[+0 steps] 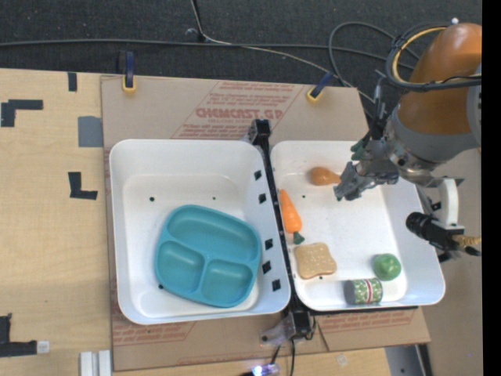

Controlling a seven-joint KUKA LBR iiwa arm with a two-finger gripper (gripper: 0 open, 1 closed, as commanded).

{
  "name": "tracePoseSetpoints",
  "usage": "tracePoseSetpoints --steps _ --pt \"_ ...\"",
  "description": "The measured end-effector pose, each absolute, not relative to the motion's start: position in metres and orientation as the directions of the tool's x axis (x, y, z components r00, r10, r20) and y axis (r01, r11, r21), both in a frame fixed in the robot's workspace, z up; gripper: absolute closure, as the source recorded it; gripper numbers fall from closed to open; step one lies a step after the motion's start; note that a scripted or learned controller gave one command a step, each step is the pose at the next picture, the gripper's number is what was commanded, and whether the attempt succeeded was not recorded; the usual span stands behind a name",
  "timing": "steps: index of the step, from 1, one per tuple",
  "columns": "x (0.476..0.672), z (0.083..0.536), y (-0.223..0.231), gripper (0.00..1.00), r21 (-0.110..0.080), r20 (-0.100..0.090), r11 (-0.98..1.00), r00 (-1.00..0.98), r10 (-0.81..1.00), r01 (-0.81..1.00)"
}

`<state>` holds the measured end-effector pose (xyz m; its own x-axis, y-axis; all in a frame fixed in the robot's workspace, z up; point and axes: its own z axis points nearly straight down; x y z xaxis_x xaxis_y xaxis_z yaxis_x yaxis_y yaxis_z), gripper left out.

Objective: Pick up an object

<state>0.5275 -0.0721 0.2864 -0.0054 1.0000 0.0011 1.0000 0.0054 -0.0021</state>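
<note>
Two shallow white bins sat side by side on the bench, and the right bin [427, 288] served as the landmark for everything the arm might have taken. Over its far half hung the gripper [350, 188], dark and pointed down toward the bin floor, carried by the grey arm [434, 128] with its orange band. How wide the tool stood could not be told from the slanted view, and nothing could be seen held in it. Just beside the tool, toward the divider between the bins, lay a small brown bun-like piece [322, 176]; whether the two touched was unclear. Along the right bin's divider-side wall lay an orange carrot [290, 211], and nearer the camera from it a slice of toast [315, 261]. At the near edge of the right bin a green-labelled can [364, 291] lay on its side, with a green round object [387, 266] just beside it. The left bin [133, 163] held a teal divided plate [207, 254].
</note>
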Motion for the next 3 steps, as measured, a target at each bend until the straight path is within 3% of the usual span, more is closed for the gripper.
tracePoseSetpoints --steps 3 --pt "0.506 0.267 0.077 1.0 -0.003 0.001 0.006 -0.006 1.0 1.0"
